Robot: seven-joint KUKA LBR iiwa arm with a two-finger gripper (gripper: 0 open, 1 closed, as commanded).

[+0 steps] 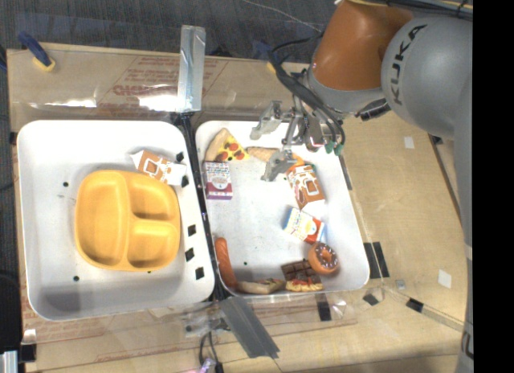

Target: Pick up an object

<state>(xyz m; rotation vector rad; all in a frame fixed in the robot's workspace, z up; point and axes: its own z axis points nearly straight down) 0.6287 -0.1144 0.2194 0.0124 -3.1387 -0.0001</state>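
While the arm reaches in from upper right, the tool hangs over the right bin's upper edge.
Fingers spread, nothing between them. Pizza slice just left; small carton lower right; donut near bottom corner. Yellow tray in left bin.

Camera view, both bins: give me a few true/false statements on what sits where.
1. The yellow tray lies in the left bin. True.
2. The pizza slice sits on the yellow tray. False: it lies in the right bin, near its top left corner.
3. The gripper hangs over the right bin's upper part. True.
4. The donut is in the left bin. False: it lies in the right bin, near its lower right corner.
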